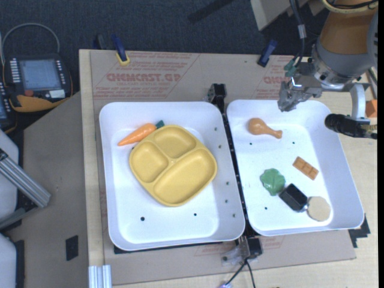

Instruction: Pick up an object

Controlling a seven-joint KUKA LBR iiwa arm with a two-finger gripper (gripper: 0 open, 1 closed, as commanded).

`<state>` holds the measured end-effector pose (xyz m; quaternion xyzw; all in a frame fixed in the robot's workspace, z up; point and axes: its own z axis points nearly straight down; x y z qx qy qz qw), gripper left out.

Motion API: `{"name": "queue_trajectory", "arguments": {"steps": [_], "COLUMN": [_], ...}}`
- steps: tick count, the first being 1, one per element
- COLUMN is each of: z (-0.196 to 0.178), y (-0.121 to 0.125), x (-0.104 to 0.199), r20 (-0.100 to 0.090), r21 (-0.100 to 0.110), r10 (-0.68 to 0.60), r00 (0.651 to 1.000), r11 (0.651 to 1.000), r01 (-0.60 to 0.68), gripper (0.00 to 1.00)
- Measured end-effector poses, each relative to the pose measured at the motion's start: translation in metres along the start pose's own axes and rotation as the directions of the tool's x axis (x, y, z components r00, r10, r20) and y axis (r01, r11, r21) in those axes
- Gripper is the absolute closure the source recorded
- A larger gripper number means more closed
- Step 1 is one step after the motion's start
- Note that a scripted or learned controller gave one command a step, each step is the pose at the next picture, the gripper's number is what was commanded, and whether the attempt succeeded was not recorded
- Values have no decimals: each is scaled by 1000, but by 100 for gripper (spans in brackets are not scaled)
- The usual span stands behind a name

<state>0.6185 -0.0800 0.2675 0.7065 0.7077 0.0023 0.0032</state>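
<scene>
Tan plastic toy drumstick [264, 127] lies in the upper part of the right shallow white bin [336, 161], just below and to the left of the pincer [290, 102], apart from it, not touching. Grey arm with orange band [348, 23] comes in from the upper right; pincer hangs over the bin's top edge near the back wall. Nothing seen between its tips; whether it is open or closed cannot be told at this angle.

Other items in the right bin: small orange-brown rectangular block [305, 168] mid-right, well below the pincer; green crumpled toy lettuce piece [273, 180] lower centre; black rectangular block [293, 197] just beside the green piece at its lower right; round beige disc [318, 209] touching or nearly touching the black block, near the bin's lower right corner.

Left shallow white bin [120, 209] holds a yellow three-compartment plastic plate [173, 164], tilted on the diagonal, centre of bin. Orange toy carrot with green top [138, 134] lies at the plate's upper left edge, touching or just beside it.

Both bins sit side by side on a cardboard-covered table [174, 77] with red printed lettering. Blue-and-yellow clamp [120, 50] at the board's top left edge. Handheld control pendant with screen [37, 80] off to the far left.
</scene>
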Motion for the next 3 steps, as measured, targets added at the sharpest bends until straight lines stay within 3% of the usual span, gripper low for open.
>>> {"name": "queue_trajectory", "arguments": {"steps": [1, 3], "z": [11, 22], "y": [-3, 1], "x": [46, 157], "r20": [-3, -3], "r21": [10, 5], "r10": [-3, -4], "r00": [1000, 1000], "r11": [1000, 1000], "r01": [3, 4], "gripper": [100, 100]}}
